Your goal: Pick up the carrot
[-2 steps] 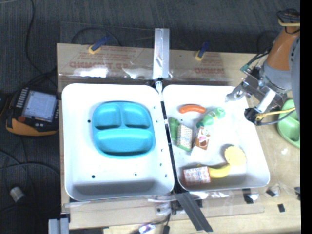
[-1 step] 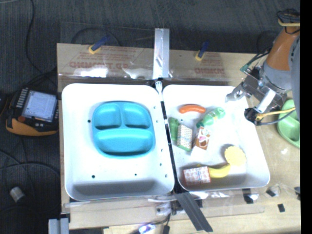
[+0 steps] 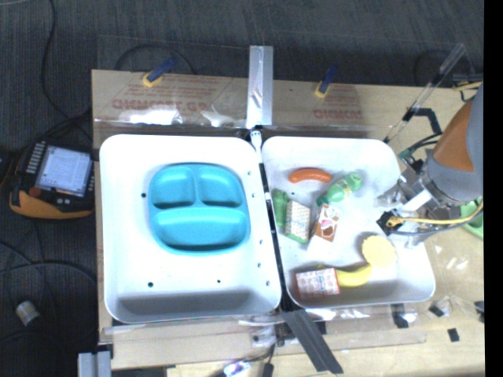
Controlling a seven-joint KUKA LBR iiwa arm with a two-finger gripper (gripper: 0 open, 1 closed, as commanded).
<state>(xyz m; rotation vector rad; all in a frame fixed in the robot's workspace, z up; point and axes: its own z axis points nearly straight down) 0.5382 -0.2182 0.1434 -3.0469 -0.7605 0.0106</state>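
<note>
Pincer [image 3: 403, 201] hangs well apart from the carrot [image 3: 310, 176], off to its right.

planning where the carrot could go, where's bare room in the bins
Left bin: bare floor all round the blue tray, widest along its near wall. Right bin is crowded: carrot, green bottle, green packet and banana leave small gaps.

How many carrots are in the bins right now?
1. The carrot lies near the far wall of the right bin, just left of the green bottle. The green packet nearby could hide another.
</note>
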